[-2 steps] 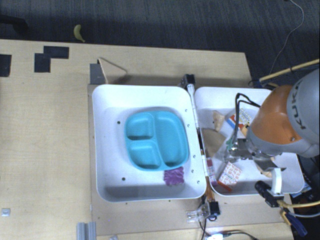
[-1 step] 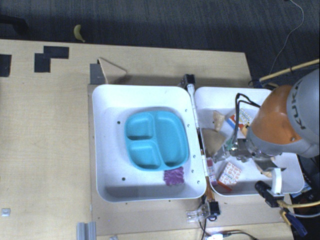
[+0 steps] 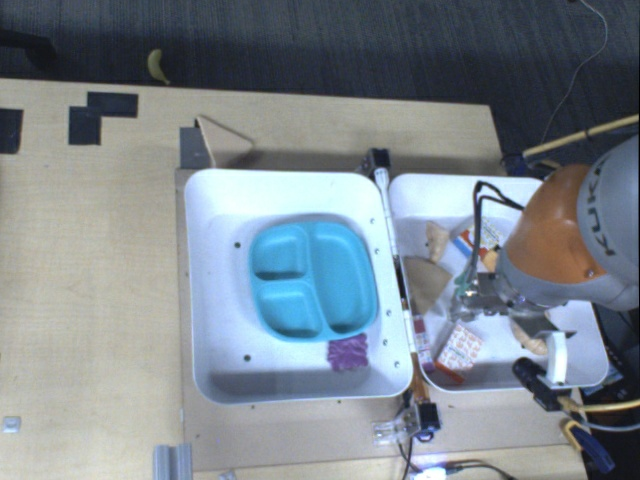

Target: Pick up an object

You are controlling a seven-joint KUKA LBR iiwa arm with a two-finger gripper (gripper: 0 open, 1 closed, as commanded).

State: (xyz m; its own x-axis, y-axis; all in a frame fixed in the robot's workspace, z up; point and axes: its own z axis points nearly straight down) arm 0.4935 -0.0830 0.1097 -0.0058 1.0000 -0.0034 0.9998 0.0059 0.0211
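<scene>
Over the right bin (image 3: 590,363) we note the gripper (image 3: 466,303) low among the clutter, just above a red-and-white patterned packet (image 3: 460,348) lying flat near the bin's front left corner. We judge the packet light, thin and crinkly, likely to slide, best pinched across a short edge. Whether the gripper is spread or closed, or has anything, we cannot tell.
</scene>
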